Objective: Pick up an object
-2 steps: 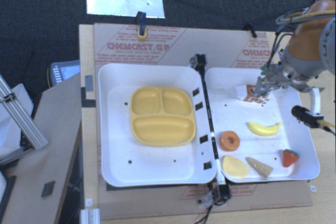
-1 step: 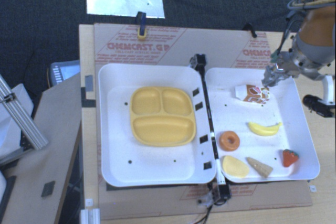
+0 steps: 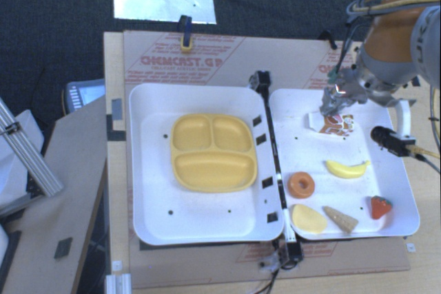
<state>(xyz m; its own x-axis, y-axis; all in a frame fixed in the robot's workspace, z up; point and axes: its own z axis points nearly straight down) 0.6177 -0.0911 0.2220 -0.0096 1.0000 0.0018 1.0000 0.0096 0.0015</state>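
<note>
My gripper (image 3: 333, 107) hangs over the far part of the right bin (image 3: 393, 217), right above a white packet with red print (image 3: 335, 123). The fingers are too blurred to read. Nearer the front of that bin lie a yellow banana (image 3: 346, 168), an orange ring (image 3: 301, 184), a red strawberry (image 3: 380, 206), a pale yellow chip-shaped piece (image 3: 309, 218) and a tan wedge (image 3: 341, 219).
The left bin (image 3: 148, 169) holds a yellow divided plate (image 3: 210, 151). A black divider (image 3: 270, 148) runs between the two bins. Brown cardboard (image 3: 207, 55) lies under both bins, with a yellow clamp (image 3: 186, 38) at its far edge.
</note>
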